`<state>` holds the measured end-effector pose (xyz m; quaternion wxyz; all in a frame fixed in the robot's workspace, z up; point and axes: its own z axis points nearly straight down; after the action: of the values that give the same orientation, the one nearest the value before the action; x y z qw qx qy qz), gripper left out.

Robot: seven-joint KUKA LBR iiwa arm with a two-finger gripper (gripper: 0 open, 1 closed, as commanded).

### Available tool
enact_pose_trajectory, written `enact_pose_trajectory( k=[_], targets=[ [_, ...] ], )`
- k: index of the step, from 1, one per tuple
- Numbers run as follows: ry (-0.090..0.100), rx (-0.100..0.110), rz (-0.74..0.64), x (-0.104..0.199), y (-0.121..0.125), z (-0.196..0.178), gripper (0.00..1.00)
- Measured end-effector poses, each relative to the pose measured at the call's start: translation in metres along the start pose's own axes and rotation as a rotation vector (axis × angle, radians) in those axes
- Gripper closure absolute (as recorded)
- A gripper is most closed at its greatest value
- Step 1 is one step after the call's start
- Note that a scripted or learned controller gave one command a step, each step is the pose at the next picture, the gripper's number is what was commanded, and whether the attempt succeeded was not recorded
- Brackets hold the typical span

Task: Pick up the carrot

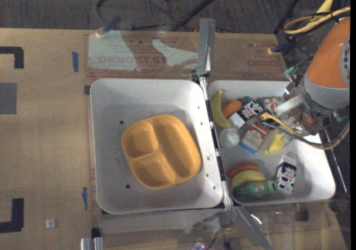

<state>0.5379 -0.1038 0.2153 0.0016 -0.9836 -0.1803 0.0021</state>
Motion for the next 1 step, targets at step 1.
enact_pose_trajectory(
  k=[1],
  targets=[
    [-0.001,0.0,-0.03,-0.0342,-0.0515,0.0096,1.0]
  ],
)
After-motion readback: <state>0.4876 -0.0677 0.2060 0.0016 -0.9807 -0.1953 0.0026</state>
